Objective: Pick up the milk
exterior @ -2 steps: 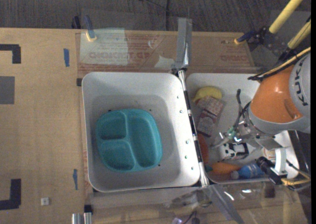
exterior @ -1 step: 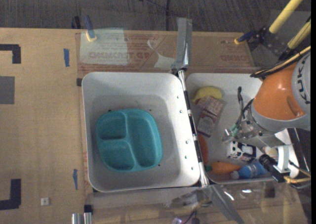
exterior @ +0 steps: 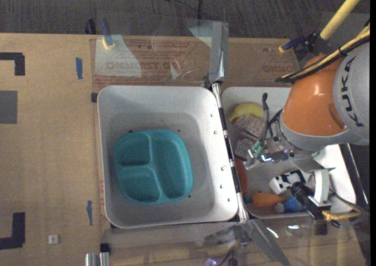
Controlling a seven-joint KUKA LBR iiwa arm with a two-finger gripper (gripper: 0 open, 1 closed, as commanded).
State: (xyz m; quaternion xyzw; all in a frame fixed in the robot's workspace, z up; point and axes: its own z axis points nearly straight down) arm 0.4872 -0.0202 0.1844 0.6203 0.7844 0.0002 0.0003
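Note:
In the right bin [exterior: 346, 168], near its front, a small white object with black patches [exterior: 283, 182] lies on the floor; it looks like the milk carton, partly covered by the arm. My gripper [exterior: 262, 154] hangs over the middle-left of that bin, a little up and to the left of the carton. The grey wrist with its orange band [exterior: 314, 106] covers much of the bin's centre and back.
A yellow item [exterior: 247, 110] and a brownish speckled item [exterior: 249, 125] lie at the right bin's back left. An orange carrot-like piece [exterior: 267, 198] and a blue bit [exterior: 292, 205] sit at its front. The left bin [exterior: 117, 103] holds a teal divided plate [exterior: 154, 166].

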